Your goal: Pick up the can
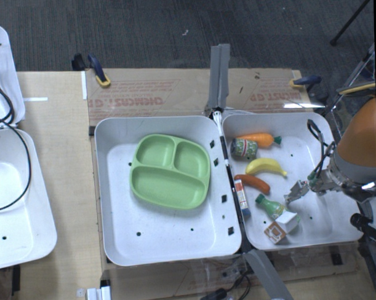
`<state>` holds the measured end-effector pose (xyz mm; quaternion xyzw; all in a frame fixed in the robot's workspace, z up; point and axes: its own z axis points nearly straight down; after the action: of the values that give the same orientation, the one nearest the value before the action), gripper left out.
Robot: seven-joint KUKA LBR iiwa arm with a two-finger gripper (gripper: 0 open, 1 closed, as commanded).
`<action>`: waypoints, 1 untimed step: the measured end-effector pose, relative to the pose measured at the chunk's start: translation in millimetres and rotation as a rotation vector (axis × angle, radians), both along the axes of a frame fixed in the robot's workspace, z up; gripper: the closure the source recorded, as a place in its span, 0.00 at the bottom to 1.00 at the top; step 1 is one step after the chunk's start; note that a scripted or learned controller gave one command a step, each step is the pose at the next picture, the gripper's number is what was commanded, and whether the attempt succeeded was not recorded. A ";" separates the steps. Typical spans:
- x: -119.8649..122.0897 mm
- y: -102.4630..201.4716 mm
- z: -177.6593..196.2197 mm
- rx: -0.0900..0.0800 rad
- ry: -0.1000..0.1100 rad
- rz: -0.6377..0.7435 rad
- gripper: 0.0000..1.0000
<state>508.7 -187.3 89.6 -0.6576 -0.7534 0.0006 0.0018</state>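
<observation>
Pincer (296, 192) first: it hangs low inside the right bin (314, 231), its two fingers spread apart with nothing between them, tips aimed toward nine o'clock. Judged from that, the task sits at the approach step; the can (244, 148) is untouched and lies on its side at about eleven o'clock from the fingertips, near the bin's upper left corner, just below the carrot (255, 139).

Next, the arm (359, 146) probably has to travel up and left over the banana (266, 167), turn the fingers to straddle the can's round body, and come down without nudging the carrot that lies just beside it.

Counted from largest to smallest: two white bins, the left bin (116, 198) bearing one green divided plate (171, 171); one arm; then in the right bin one carrot, one banana, one red-orange sausage-shaped piece (253, 182), one can, one slim tube (241, 197) along the left wall, one small carton (288, 220), one green bottle (270, 206) and one small brown box (274, 232) at six o'clock of the group.
</observation>
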 end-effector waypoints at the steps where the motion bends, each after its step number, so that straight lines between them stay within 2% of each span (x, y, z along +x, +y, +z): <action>1: -31.6 30.5 0.1 0.000 0.000 -0.030 0.00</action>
<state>477.1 -156.8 89.7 -0.6689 -0.7433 0.0007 0.0019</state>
